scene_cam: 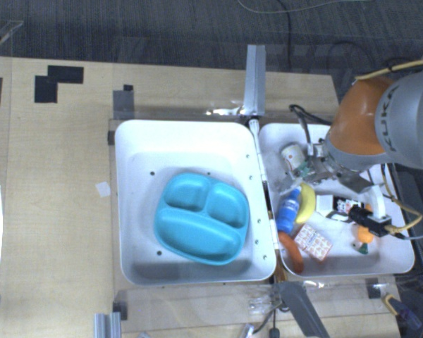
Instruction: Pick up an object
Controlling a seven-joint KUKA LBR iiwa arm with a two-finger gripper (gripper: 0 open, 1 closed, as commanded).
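The grey arm with its orange band [359, 118] covers the upper right of the right-hand shallow white bin [402, 259], and the two-finger gripper [309, 166] below it is a tangle of dark parts and cables; whether it is spread or closed cannot be made out. The pale wooden bench [49, 210] carries black tape marks, with dark carpet and a loose cable beyond. In the left white bin [127, 189] lies a turquoise plastic divided plate [201, 217]. Just beneath the gripper in the right bin sit a yellow banana-like piece [307, 201], a blue bottle [288, 213], an orange carrot-shaped toy [291, 252] and a small checkered packet [314, 242].
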